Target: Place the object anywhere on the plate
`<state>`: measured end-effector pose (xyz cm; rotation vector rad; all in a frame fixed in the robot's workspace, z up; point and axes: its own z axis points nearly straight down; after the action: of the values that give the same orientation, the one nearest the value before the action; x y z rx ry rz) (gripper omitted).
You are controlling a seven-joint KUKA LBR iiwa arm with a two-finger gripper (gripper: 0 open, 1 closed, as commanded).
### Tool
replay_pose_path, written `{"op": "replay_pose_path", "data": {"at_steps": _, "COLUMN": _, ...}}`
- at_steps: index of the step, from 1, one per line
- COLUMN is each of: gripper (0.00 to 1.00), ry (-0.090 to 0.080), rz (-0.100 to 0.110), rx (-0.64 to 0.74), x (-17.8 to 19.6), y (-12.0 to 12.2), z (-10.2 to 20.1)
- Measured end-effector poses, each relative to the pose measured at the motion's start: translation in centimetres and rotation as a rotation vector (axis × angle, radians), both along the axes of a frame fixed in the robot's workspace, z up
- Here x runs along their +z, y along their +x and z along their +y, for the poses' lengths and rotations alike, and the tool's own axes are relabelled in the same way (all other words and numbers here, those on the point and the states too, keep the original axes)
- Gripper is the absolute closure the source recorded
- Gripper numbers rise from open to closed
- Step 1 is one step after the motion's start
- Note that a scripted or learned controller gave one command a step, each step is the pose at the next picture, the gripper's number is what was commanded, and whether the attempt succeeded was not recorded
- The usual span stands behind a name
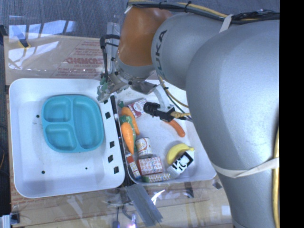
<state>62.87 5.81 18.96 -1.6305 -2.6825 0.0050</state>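
Plate (72,123) sits in left bin (21,175), blue w/ compartments, nothing on it yet. I read gripper (105,90) as hovering over the divider btwn bins, just right of plate's top corner; can't tell its state. Carrot (128,136) lies in right bin (202,167), below gripper, long axis running toward me. Plate's a short move left.
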Motion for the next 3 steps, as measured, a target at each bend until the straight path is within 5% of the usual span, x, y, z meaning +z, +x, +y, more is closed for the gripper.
{"op": "replay_pose_path", "data": {"at_steps": 1, "gripper": 1.0, "ry": 0.001, "rz": -0.002, "rx": 0.111, "x": -2.0, "y": 2.4, "z": 7.5}}
{"op": "replay_pose_path", "data": {"at_steps": 2, "gripper": 1.0, "ry": 0.001, "rz": -0.001, "rx": 0.165, "x": 3.4, "y": -5.6, "z": 15.0}}
{"op": "replay_pose_path", "data": {"at_steps": 3, "gripper": 0.0, "ry": 0.0, "rz": 0.0, "rx": 0.164, "x": 3.4, "y": -5.6, "z": 14.9}}
